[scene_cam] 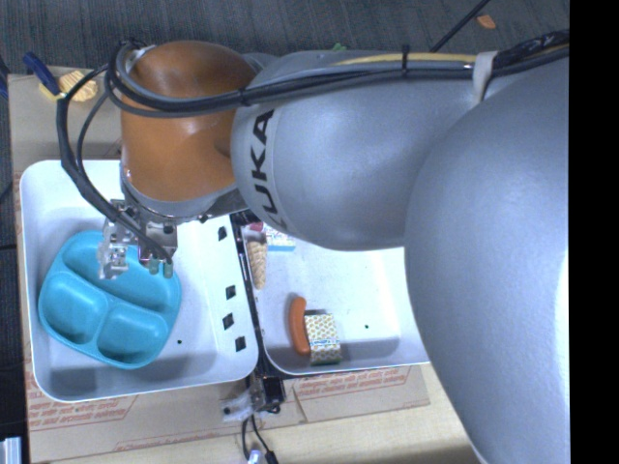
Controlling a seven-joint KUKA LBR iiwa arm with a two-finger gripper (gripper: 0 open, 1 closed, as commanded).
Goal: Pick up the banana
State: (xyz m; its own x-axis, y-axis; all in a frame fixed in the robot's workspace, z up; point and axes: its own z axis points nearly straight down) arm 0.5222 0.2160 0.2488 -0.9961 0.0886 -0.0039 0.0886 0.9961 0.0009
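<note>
Your arm [387, 133] hangs over the left bin [58, 380], pincer [135, 259] low above the blue tray [106, 307]; whether it's open or closed you can't tell. No banana can be made out, so the pick looks undone.

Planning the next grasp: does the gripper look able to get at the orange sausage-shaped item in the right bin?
Probably yes. The orange item lies uncovered from above, though a patterned block sits against its side; the gripper hangs over the blue tray.

Dark grey carpet floor [290, 17] behind bench; cardboard [358, 390] under bins.
</note>
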